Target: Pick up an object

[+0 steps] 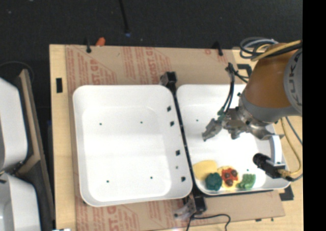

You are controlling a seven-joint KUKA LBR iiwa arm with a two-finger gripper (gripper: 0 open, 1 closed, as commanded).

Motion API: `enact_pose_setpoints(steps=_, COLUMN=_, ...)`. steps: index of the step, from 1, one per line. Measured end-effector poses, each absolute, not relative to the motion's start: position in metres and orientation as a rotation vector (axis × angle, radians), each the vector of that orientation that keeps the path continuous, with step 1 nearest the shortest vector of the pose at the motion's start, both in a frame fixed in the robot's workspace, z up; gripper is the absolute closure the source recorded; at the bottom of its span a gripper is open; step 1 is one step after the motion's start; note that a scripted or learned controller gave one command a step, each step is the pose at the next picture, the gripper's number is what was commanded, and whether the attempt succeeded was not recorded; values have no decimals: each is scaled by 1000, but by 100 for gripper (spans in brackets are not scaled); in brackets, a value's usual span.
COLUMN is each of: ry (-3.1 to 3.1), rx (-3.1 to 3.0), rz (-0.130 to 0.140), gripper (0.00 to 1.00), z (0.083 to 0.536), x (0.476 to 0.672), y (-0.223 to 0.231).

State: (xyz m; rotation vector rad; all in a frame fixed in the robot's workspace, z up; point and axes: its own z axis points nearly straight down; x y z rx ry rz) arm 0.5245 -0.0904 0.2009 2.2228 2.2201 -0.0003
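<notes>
Where the arm (270, 85) reaches in from the right, its grey body and orange band hang over the right bin (204, 97), and the claw (210, 132) hovers above that bin's bare white floor, left of the wrist and near the divider between the two bins. Whether the claw is released or clenched cannot be told from this slanted look down; nothing can be seen between its tips.

The objects lie together in the near part of the right bin, well apart from the claw. A pale yellow piece (204, 166) sits furthest left. Just beside it, nearer and to its right, is a teal blue-green lump (213, 181). Right of that lies a red item with dark spots (229, 175), and a green leafy piece (247, 180) is at the right end of the row, close to the near rim.

The left bin (81, 103) stands side by side with the right one on the surface (122, 64), which is covered with printed cardboard.
</notes>
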Motion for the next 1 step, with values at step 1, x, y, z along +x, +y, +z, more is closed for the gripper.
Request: enact_pose_setpoints(steps=1, ry=2217, rx=2220, rz=4, gripper=0, z=246, x=507, y=-98)
